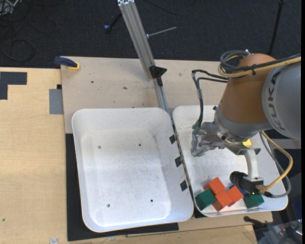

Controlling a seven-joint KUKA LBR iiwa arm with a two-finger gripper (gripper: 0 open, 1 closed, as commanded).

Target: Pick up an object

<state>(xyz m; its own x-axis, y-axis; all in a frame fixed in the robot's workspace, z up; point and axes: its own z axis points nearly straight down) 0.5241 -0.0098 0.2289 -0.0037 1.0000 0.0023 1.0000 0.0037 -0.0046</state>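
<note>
Far to the left, the desk [20, 151] is pale grained wood with a few flat dark grey patches, and a small blue and yellow clamp [66, 62] lies at the back edge of the tan board behind the bins. Next comes the left bin [124, 177], smooth white plastic, shallow, round-cornered and flecked with dark specks. A ribbed metal bar [140, 42] slants down from the back toward the seam between the bins, where black clips [176, 160] line the edge. Beyond it, in the right bin [216, 166], my tool [199, 145] hangs low near the seam-side wall; I cannot tell whether it is apart or together. Orange blocks [217, 185] and green blocks [206, 200], matte and square-edged, huddle touching along the near rim, apart from the tool. My grey arm [284, 100] looms over the bin's right side.
</note>
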